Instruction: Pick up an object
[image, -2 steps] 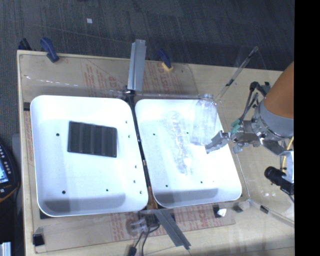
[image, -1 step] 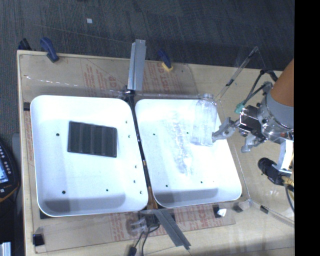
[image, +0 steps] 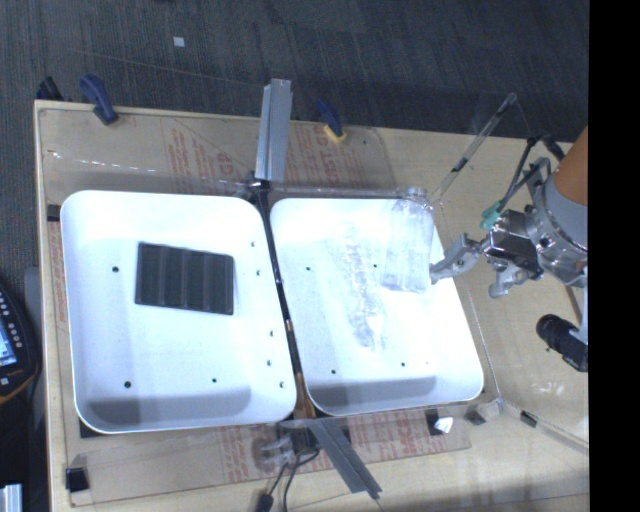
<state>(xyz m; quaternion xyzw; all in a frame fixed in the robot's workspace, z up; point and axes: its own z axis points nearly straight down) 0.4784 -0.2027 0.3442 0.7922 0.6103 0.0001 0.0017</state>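
**A:** Where was the gripper (image: 455, 262) at that moment?

**B:** At the right rim of the right bin (image: 455, 375), reaching in from the bench side. Its fingers sat at the edge of a clear plastic bottle (image: 408, 245), touching or nearly so. Whether they were spread or closed I could not tell; the metal tips blurred into the see-through plastic, and I would not call the bottle held.

**A:** And the bottle itself?

**B:** It was in the upper right part of that bin, long axis roughly up the view, neck toward the far rim. I judged it empty and light, thin-walled, likely to dent under a firm squeeze and slick enough to slide out of a shallow pinch. The mid-body, across its narrow width, looked the safest place to take it.

**A:** Anything else in there?

**B:** A faint clear streak lay beside it toward the bin's middle; wrap or glare, I could not say. So one certain bottle.

**A:** And the other side?

**B:** One dark ribbed rectangular block (image: 185, 278) in the left bin (image: 90, 390). Two bins, one arm.
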